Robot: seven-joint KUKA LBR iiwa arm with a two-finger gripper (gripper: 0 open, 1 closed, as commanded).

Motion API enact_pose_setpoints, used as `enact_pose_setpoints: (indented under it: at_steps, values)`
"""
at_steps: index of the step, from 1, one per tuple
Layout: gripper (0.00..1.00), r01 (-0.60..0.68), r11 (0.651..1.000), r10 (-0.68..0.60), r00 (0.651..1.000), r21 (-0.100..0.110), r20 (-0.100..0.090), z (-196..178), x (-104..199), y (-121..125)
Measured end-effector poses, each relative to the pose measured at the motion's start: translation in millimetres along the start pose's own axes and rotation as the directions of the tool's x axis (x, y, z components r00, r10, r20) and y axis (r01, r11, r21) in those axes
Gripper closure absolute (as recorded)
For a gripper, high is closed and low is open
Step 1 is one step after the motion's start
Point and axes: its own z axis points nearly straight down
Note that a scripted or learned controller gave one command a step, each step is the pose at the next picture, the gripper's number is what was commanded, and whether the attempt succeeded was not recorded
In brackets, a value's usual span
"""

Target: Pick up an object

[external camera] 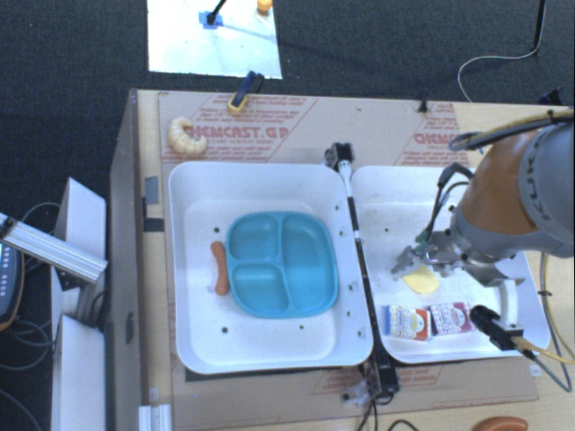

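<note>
Two small cartons, right bin front | yellow piece just behind, under gripper, grip state indiscernible | blue divided plate, sausage beside, left bin

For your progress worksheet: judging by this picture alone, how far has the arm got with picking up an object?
Done: the arm has reached into the right bin, and its pincer is low over the yellow piece.
In hand: nothing can be seen held; the yellow piece lies on the bin floor.
Left: grasp and lift. The two cartons lie untouched nearby.
</note>
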Motion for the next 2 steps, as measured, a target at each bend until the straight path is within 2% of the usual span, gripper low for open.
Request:
enact_pose_setpoints:
  at_steps: [1, 2]
  values:
    - [0.0, 0.0, 1.0, 0.0, 1.0, -0.001, 0.0, -5, -3, 4]
    - [0.0, 0.0, 1.0, 0.0, 1.0, -0.002, 0.001, 9, 0, 13]
